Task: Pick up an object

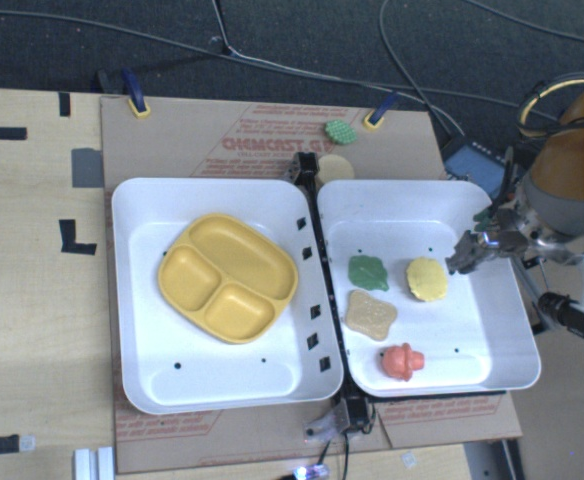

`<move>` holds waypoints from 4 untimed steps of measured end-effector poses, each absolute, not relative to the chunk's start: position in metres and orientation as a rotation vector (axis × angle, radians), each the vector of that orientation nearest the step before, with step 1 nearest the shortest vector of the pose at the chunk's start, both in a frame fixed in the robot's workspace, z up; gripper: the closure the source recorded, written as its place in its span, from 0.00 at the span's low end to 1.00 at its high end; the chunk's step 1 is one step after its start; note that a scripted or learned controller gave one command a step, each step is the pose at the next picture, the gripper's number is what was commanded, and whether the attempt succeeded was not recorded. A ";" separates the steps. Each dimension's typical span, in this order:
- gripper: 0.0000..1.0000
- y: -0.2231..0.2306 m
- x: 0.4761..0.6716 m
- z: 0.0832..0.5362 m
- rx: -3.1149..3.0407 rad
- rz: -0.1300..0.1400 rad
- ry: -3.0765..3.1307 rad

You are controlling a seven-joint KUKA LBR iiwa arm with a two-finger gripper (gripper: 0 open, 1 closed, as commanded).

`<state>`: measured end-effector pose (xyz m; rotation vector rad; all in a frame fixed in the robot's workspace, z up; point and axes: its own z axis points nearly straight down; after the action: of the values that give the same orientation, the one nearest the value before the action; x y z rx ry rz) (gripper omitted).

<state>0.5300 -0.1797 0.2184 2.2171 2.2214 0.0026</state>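
Observation:
The right bin (412, 200) holds several small toys: a green leafy piece (368, 272), a yellow round piece (428, 279), a beige flat piece (370, 314) and a red piece (403, 361). My gripper (465, 254) hangs over the bin's right side, just right of the yellow piece. No object shows between its dark fingers. The arm's grey wrist with its orange band (560, 168) sits at the right edge.
The left bin (142, 208) carries a yellow divided plate (228, 276). A green knobbly toy (340, 130) and a pale round thing (334, 166) lie on the cardboard behind the bins. Cables cross the dark floor at the back.

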 end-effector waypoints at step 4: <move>1.00 -0.001 0.499 0.242 2.215 0.000 2.232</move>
<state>0.4994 -0.0010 0.2423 2.2147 2.2325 -0.0002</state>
